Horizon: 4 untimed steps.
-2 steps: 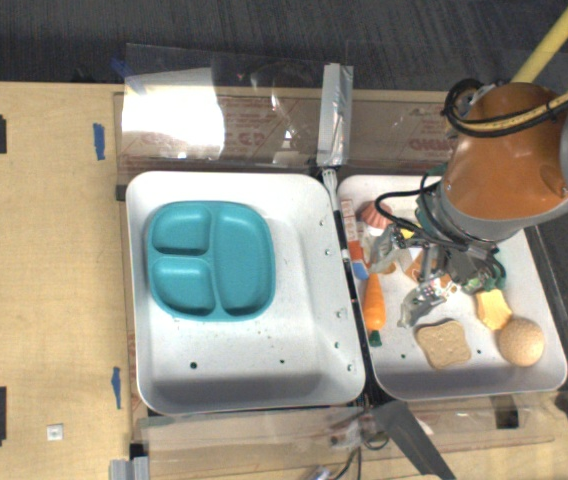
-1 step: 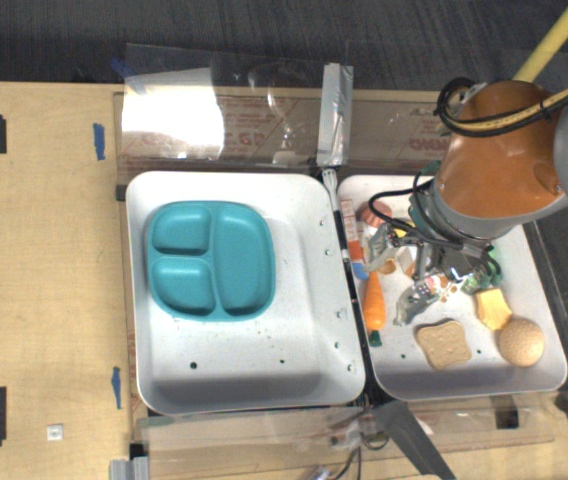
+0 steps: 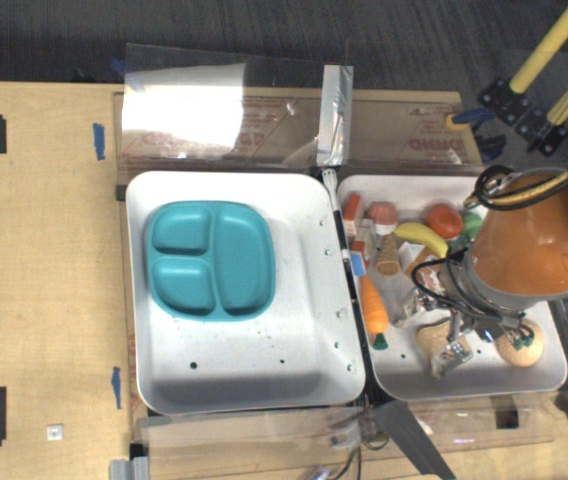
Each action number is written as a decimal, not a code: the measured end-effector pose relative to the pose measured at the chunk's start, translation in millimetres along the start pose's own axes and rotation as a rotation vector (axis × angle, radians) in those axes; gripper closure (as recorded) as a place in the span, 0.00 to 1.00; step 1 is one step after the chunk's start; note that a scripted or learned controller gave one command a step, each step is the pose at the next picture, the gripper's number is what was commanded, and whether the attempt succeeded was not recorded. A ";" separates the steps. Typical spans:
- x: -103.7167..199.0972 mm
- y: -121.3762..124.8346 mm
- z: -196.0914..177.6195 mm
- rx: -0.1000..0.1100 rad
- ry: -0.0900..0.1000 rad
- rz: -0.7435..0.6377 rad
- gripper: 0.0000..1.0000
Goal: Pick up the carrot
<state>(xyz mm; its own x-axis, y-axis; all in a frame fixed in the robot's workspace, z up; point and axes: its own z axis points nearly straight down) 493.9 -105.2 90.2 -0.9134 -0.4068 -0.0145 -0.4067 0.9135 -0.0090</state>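
Note:
The carrot (image 3: 374, 311) is orange with a green tip and lies along the left wall of the right bin (image 3: 554, 373), pointing toward the front. My gripper (image 3: 454, 350) hangs low over the front middle of that bin, right of the carrot and apart from it. Its metal fingers (image 3: 444, 360) point down over a pale tan, bread-like food item (image 3: 429, 338). The orange wrist band (image 3: 534, 243) covers part of the bin behind it.
A teal divided plate (image 3: 211, 259) rests in the left bin (image 3: 254, 368). The right bin also holds a banana (image 3: 419, 236), a tomato (image 3: 444, 218), a cork-like piece (image 3: 391, 256), small bottles (image 3: 360, 230) and a round pale item (image 3: 519, 345) at front right.

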 end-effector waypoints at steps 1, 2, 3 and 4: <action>-44.9 27.1 -98.4 -0.005 0.003 0.037 0.00; -40.3 60.2 -95.2 -0.009 0.009 -0.019 0.00; -55.5 44.1 -94.6 -0.010 0.005 -0.437 0.00; -68.6 67.6 -94.5 -0.011 0.005 -0.564 0.00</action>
<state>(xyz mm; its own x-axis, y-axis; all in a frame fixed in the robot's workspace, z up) 527.5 -15.3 185.1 -0.5542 -0.8324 -0.0062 -0.8324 0.5542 -0.0033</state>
